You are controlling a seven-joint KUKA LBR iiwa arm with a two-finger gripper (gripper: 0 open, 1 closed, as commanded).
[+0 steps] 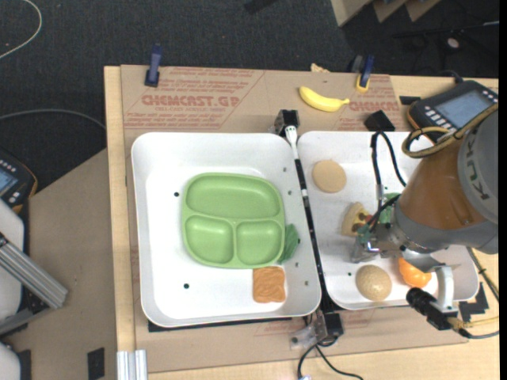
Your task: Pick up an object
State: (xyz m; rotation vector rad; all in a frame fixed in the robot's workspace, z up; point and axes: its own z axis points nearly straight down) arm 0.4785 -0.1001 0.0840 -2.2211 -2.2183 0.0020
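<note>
In the right bin (341, 295) lie a tan round bun-like object (329, 176) near the back, a beige egg-shaped object (373, 283) near the front, a small yellowish item (355, 219) in the middle and an orange piece (413, 273) partly under the arm. My gripper (366, 248) hangs low over the bin between the yellowish item and the egg-shaped one. The wrist covers most of the fingers.
The left bin (154, 212) holds a green divided plate (234, 219), a darker green piece (290, 241) at its right edge and an orange waffle-like block (269, 283). A yellow banana (322, 99) lies on the board behind the bins. Cables (384, 161) trail over the right bin.
</note>
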